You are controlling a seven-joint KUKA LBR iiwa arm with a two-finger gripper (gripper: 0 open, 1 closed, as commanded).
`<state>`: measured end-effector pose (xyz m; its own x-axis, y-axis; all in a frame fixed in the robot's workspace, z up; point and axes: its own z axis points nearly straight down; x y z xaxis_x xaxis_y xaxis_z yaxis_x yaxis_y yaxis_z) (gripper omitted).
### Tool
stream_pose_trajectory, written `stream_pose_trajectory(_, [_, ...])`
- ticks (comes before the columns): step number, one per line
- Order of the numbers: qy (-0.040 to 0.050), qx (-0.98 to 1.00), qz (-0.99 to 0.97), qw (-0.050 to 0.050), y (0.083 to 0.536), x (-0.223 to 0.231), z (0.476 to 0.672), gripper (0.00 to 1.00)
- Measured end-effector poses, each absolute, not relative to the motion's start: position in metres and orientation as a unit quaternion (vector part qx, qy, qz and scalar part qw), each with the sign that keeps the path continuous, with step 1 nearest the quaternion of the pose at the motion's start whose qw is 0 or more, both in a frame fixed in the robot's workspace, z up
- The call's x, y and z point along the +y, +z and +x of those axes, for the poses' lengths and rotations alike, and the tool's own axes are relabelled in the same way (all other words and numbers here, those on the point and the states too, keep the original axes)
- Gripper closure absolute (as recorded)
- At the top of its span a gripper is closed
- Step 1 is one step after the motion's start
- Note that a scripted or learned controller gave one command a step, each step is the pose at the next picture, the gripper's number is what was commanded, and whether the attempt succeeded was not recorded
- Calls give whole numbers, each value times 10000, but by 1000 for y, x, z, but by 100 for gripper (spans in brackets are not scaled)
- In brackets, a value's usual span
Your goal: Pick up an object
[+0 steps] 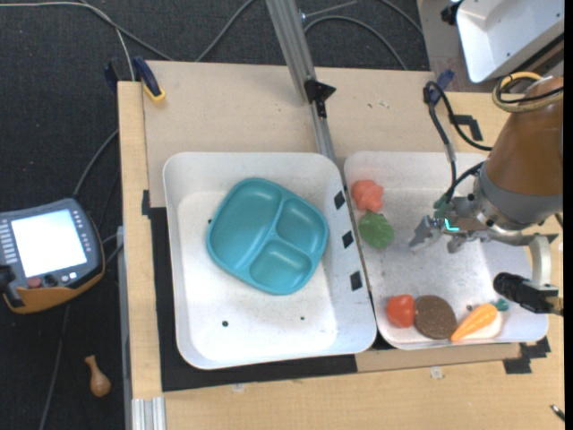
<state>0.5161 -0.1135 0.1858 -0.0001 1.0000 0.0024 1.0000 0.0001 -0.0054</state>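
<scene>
- No text, label, brand or number can be read anywhere.
- The grey handheld control pendant with the pale screen [45,253] shows a blank glare, no legible characters.

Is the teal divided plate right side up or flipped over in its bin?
Right side up. The teal divided plate lies flat in the left bin with its three hollow compartments and the raised ridges between them facing the camera.

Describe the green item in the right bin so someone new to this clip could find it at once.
Start at the right bin, then go to its left wall beside the divider. The green item lies there, directly below a pinkish-orange piece. It is the only green object; the others are red, brown and orange.
</scene>
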Motion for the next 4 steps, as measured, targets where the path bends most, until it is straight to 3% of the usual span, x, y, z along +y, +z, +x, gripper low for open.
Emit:
stream_pose_trajectory(1, [0, -7074, -7068, 13, 187, -114, 517, 0])
stream_pose_trajectory(3, [12, -7070, -7072, 32, 102, -109, 510, 0])
stream_pose_trajectory(4, [-7, -7071, -7071, 8, 86, -108, 511, 0])
